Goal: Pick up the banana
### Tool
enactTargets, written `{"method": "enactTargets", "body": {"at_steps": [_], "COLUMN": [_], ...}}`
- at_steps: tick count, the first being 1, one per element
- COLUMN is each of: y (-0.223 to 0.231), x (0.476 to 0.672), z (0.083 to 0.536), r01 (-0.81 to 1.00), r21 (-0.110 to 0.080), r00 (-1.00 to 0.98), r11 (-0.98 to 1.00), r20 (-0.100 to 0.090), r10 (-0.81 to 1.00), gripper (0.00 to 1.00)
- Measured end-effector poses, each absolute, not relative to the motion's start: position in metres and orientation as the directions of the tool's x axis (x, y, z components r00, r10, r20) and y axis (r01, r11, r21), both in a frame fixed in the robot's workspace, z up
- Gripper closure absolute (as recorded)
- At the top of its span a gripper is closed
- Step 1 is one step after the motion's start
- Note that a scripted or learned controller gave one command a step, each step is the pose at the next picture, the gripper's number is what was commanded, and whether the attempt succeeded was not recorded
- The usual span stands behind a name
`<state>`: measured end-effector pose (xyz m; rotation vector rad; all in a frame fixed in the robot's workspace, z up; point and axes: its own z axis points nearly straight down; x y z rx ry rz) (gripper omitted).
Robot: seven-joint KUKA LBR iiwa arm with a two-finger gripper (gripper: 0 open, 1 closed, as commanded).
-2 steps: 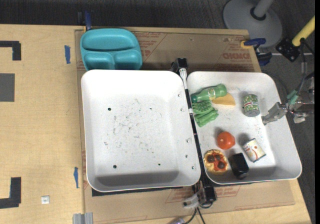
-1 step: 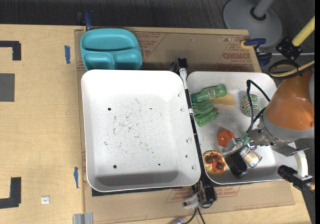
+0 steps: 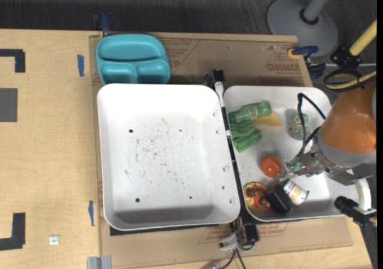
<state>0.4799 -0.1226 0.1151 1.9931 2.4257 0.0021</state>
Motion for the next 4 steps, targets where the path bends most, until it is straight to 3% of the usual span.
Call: {"method": "enactTargets", "body": {"at_steps": [1, 2, 3, 4], "y": [-0.1018, -0.0972, -0.0953, -0.0932], "x": [0.4794, 0.4803, 0.4812, 0.4813], "z": [0.0860, 0.0860, 0.0862, 0.0862], "r01": [0.999, 0.982, 0.865, 0.833], "r21": [0.000, 0.004, 0.006, 0.008], "r00": [0.049, 0.189, 0.502, 0.554], "r11": [-0.049, -0.189, -0.502, -0.554], "r20": [0.001, 0.000, 0.003, 0.002], "r10": [0.999, 0.982, 0.865, 0.833], "gripper": [1.00, 1.00, 1.00, 1.00]}}
